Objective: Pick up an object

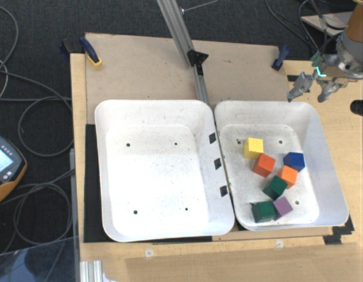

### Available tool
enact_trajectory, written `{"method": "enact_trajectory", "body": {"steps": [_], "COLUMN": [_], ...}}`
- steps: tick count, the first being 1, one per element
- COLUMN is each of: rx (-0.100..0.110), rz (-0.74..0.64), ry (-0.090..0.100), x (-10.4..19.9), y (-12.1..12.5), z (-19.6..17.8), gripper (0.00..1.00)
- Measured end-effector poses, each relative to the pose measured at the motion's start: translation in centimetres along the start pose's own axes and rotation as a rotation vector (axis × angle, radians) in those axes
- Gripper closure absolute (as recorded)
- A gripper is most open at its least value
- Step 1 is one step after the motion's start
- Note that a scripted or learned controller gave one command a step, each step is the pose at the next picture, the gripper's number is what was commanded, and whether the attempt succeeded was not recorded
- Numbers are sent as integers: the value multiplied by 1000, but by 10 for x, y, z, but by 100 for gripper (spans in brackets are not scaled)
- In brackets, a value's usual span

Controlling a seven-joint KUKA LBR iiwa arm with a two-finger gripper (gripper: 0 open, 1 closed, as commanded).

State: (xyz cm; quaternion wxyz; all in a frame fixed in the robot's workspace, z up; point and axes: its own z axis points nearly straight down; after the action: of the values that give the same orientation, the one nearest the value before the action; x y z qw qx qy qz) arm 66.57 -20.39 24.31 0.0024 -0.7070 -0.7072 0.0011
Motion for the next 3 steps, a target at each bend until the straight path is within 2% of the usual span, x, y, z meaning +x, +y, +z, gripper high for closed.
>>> {"method": "enact_trajectory", "body": {"steps": [1, 3], "rx": [-4, 2], "rz": [-1, -1], "ry": [-3, -1], "x": [0, 13], "y": [1, 1], "z": [-3, 109], "gripper": [0, 0]}}
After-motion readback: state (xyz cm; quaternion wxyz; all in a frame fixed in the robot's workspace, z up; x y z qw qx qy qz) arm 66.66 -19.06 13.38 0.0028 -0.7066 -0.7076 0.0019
